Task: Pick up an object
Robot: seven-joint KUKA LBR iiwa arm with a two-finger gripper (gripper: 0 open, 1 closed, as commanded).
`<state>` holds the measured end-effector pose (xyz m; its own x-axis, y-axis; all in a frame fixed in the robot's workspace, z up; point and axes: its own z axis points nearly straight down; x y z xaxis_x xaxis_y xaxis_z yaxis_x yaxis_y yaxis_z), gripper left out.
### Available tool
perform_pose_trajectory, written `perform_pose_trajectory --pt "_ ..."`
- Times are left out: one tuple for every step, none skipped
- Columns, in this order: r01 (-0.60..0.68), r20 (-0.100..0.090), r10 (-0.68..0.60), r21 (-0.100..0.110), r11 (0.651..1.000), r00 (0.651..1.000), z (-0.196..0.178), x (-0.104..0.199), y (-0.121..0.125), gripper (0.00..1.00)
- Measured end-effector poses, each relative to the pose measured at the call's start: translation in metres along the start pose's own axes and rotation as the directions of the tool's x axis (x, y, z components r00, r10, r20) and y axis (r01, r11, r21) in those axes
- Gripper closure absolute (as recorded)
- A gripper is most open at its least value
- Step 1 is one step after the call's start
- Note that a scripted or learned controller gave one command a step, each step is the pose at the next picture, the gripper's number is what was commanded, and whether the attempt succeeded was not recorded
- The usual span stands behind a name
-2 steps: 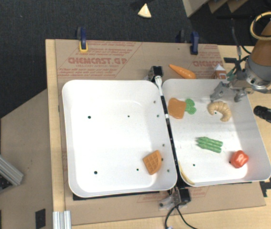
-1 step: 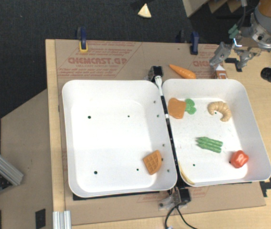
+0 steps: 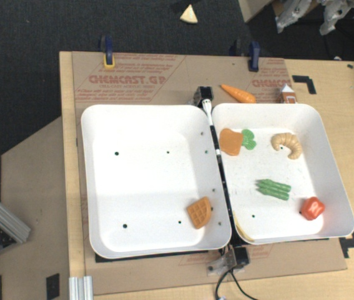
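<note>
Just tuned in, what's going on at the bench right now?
Nothing is being handled at the moment. The gripper sits up at the far right, off the bench and away from both bins. The left bin holds a waffle. The right bin holds an orange piece beside a green one, a croissant, green beans and a red pepper. A carrot lies outside, behind the bins.

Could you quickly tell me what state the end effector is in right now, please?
End effector: up beyond the bench's far right corner, away from both bins; open or closed cannot be told, and nothing is seen in it.
</note>
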<state>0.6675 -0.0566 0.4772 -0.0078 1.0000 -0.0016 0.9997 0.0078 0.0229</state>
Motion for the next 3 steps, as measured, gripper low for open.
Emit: perform_pose_trajectory --pt "-0.006 0.002 0.006 0.016 1.000 1.000 0.000 -0.004 0.000 1.00" --pt "-0.017 0.005 0.017 0.018 1.000 1.000 -0.004 -0.102 -0.006 1.00" --pt "-0.001 -0.007 0.001 0.037 0.999 1.000 0.097 -0.013 -0.083 1.00"
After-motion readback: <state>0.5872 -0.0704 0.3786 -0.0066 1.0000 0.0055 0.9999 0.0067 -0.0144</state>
